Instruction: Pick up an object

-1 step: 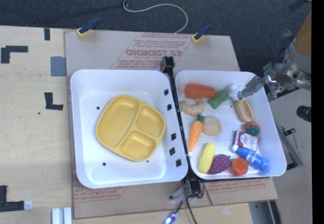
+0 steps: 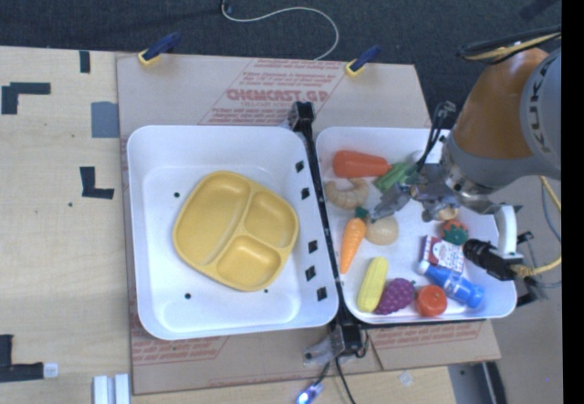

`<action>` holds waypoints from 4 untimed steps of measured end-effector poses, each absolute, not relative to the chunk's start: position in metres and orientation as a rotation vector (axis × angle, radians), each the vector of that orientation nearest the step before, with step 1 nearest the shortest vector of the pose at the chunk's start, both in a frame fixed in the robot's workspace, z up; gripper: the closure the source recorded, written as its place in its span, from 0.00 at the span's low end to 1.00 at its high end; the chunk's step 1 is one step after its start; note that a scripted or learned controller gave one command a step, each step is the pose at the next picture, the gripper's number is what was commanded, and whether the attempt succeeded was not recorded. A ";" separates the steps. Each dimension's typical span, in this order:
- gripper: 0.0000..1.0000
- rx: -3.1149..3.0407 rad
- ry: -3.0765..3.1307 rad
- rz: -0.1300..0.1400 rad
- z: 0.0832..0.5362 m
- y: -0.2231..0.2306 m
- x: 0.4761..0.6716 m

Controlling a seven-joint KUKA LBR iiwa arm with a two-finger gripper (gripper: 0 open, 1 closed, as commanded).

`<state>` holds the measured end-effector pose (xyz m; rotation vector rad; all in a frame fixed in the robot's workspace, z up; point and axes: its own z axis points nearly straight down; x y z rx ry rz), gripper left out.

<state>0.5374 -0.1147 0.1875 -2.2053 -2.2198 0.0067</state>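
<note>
Toys crowd the right bin [image 2: 474, 311], whereas the left bin [image 2: 146, 238] holds one yellow tray [image 2: 235, 229].

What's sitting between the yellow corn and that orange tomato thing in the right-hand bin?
In the camera view, a bunch of purple grapes lies between the corn and the tomato, near the front wall of the right bin.

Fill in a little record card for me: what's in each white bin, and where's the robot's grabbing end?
left bin: yellow divided tray
right bin: orange carrot, corn cob, purple grapes, large red-orange carrot, blue bottle, other toy food
arm: reaches in from the right
end effector: low over the right bin, near its middle
held item: cannot tell
</note>
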 end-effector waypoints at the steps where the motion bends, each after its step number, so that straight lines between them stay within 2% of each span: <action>1: 0.00 -2.206 -2.228 0.000 0.191 -0.028 0.529; 2: 0.00 -2.208 -2.224 0.006 0.183 0.048 0.480; 3: 0.00 -2.219 -2.236 -0.024 0.443 0.097 0.496; 4: 0.00 -2.207 -2.234 0.000 0.438 0.195 0.482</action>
